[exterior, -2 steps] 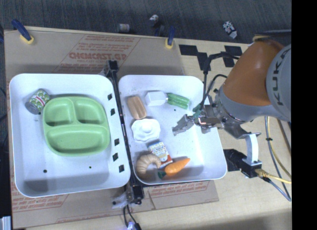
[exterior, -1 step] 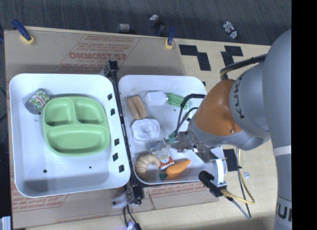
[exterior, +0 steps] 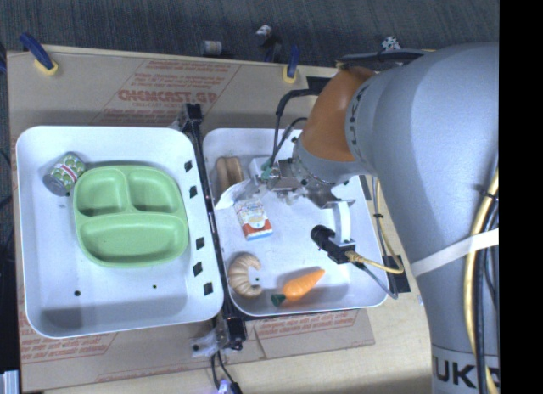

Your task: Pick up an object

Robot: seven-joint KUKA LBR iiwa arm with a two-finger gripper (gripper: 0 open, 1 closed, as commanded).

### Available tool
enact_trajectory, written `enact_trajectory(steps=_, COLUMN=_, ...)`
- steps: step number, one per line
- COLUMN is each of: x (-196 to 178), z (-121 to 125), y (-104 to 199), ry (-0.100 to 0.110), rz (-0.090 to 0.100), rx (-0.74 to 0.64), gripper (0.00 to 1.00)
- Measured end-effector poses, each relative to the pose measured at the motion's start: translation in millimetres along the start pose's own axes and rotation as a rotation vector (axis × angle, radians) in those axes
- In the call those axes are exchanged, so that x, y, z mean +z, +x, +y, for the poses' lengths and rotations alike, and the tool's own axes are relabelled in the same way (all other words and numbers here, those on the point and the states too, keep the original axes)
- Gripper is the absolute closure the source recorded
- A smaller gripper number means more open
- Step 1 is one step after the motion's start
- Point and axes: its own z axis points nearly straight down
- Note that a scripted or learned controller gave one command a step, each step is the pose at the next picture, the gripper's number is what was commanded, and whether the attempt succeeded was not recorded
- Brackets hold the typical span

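Task's thing: a small white carton with an orange-red lower panel (exterior: 254, 218), lying flat on the floor of the right-hand shallow white bin (exterior: 366, 295), in its upper-middle part.

Gripper: the arm's two-finger gripper (exterior: 270, 177) hangs over the upper part of the same bin, just above the carton as the camera sees it; whether its fingers are open or shut cannot be told, and nothing can be seen in its hold.

Arm: the grey arm with an orange band (exterior: 335, 121) reaches in from the right and covers the bin's upper right corner and right wall.

Nearby things: a tan, ridged bread-like piece (exterior: 227, 171) lies at the bin's upper left, just beside the gripper; a beige croissant-shaped toy (exterior: 243, 272) sits near the lower left wall; an orange toy carrot with a green top (exterior: 299, 285) lies beside it along the bottom wall.

Cabling: a black fitting with a yellow cable (exterior: 333, 244) hangs over the bin's right half.

Left bin: the left-hand shallow white bin (exterior: 51, 307) bears a pale green divided tray (exterior: 131, 214), with a small round green-patterned can (exterior: 63, 171) touching the tray's upper left corner.
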Motion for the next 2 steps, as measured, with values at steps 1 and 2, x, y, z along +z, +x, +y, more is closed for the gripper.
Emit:
enact_trajectory(steps=1, x=-11, z=0, y=2, ry=0.002, rz=0.004, rx=-0.005, gripper=1.0)
enact_trajectory(steps=2, x=-143, z=-33, y=8, ry=0.006, rz=-0.001, rx=-0.001, gripper=1.0)
